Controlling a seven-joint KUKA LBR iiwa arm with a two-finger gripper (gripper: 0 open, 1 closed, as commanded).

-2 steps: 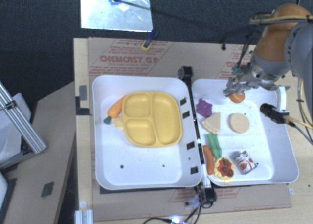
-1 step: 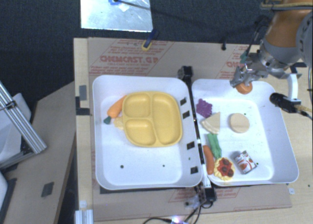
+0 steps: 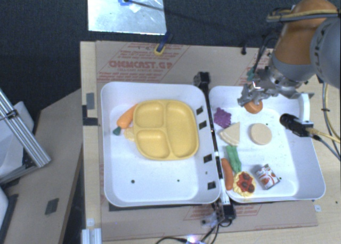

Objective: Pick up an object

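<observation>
My gripper [image 3: 253,98] hangs over the far part of the right bin [image 3: 309,168], directly above a small orange round piece [image 3: 255,107] whose top it partly hides. From here I cannot make out whether the piece is gripped or merely lies beneath. Other items in the right bin: a purple bunch of grapes [image 3: 222,116], a pale wedge [image 3: 231,133], a round beige disc [image 3: 260,133], a green strip [image 3: 233,157], an orange stick [image 3: 227,173], a pizza slice [image 3: 245,183] and a small printed packet [image 3: 265,176].
The left bin [image 3: 114,173] holds a yellow divided plate [image 3: 162,129] with a toy carrot [image 3: 126,116] at its left edge. A black ridge [image 3: 210,131] separates the bins. A black fitting with a cable [image 3: 292,122] juts over the right bin's right side.
</observation>
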